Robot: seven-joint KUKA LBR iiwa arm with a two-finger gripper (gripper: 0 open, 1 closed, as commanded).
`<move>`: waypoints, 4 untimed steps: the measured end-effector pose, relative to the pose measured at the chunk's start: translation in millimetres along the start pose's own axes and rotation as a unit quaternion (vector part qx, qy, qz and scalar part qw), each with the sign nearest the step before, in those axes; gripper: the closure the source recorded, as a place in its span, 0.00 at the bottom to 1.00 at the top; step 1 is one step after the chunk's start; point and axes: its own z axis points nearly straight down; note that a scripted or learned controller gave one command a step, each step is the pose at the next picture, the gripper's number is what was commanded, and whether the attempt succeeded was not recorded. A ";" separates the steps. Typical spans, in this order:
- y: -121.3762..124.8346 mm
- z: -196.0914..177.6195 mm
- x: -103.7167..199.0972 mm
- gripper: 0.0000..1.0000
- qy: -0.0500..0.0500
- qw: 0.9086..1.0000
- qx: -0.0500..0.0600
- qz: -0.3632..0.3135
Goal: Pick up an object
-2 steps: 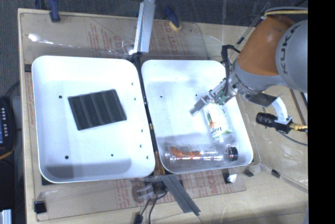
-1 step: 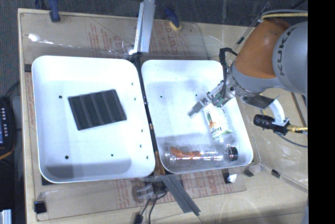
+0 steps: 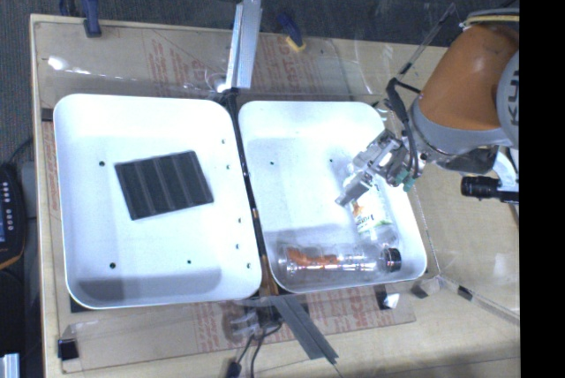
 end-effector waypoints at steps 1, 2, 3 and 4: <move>7.7 30.9 -8.3 0.00 0.002 1.000 0.001 -0.026; -25.4 105.7 31.8 0.00 -0.016 0.999 -0.007 -0.035; -2.7 47.4 3.2 0.00 0.000 0.997 0.000 -0.072; 72.4 76.2 42.0 0.00 0.002 0.993 0.001 0.122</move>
